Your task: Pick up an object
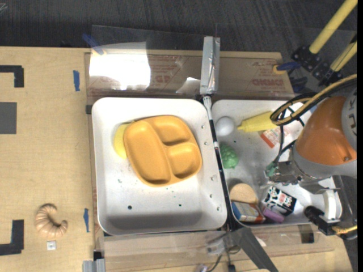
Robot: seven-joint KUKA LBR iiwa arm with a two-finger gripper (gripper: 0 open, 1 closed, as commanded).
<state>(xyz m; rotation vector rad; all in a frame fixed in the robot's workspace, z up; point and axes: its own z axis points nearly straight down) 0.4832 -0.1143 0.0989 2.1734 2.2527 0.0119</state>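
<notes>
Hovering: my gripper (279,177) over the right bin (249,152), grip state unreadable; orange tray (161,149) in left bin (113,203).

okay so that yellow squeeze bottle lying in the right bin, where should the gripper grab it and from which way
Grip the yellow bottle across its wider body rather than the tapered nozzle end, which points toward the white ball. It lies flat along the bin's far wall, so coming straight down from above looks best, fingers closing across its narrow width.
</notes>
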